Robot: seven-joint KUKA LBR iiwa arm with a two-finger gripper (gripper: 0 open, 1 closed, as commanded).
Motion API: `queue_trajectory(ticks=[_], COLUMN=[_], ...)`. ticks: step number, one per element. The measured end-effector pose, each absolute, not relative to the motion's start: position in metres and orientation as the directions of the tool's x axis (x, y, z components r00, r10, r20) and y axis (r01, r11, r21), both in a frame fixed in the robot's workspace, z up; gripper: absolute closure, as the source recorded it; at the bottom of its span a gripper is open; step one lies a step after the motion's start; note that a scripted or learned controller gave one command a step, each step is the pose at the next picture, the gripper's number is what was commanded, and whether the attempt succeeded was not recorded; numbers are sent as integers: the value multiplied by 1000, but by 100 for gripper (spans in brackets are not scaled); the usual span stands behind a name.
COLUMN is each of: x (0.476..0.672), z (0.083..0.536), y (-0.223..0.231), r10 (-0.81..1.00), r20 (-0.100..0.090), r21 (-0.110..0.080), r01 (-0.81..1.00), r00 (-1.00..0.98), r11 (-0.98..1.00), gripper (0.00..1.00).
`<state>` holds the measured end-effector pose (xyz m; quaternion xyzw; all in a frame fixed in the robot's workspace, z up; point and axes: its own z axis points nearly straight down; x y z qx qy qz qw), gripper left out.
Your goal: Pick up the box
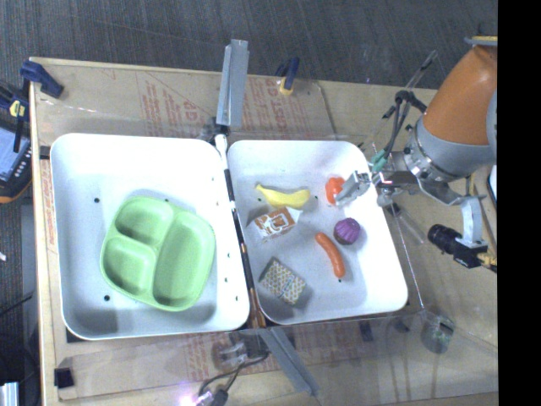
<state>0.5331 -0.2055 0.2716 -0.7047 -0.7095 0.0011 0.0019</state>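
Gripper beside tomato, finger state unclear, box past banana, sausage nearby.

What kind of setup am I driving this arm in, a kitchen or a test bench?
Most likely a lab test bench, not a kitchen: two white bins sit clamped on a plywood bench, the right one holds toy food such as a banana, and the gripper hangs over it.

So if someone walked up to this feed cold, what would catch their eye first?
Probably the green divided plate, alone in the left bin. Next the cluster in the right bin: a banana, a purple ball, an orange sausage and a patterned box. The hand hangs beside a red item.
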Motion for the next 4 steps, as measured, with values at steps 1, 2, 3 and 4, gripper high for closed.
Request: queue_trajectory(ticks=[1,2,3,4], x=[575,574,541,549], z=[238,119,194,114], y=[-151,-108,-181,-126], r10=[995,996,985,995], r20=[3,-1,0,-8], r21=[-6,3,-1,22], r01=[995,996,985,995], r00=[-103,-93,-175,-95], r11=[103,93,175,95], gripper=[0,0,0,0])
